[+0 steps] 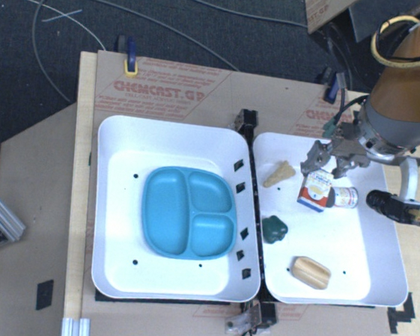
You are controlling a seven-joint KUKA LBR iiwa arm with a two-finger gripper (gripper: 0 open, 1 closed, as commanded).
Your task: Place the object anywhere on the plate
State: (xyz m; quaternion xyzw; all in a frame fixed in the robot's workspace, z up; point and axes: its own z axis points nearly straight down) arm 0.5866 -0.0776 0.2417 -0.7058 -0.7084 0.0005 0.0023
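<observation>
The plate (188, 212) lies in the left bin (109, 190), well apart from the carton (315, 192).

Even, bright overhead light washes the two shallow white plastic bins (107, 212) nearly to glare, flattening their walls. Inside the left bin, the sectioned blue plastic plate (188, 212) shows soft sheen and faint shadow along its ridges. Around the bins, dark carpet stays dim; focus is slightly soft throughout.
</observation>
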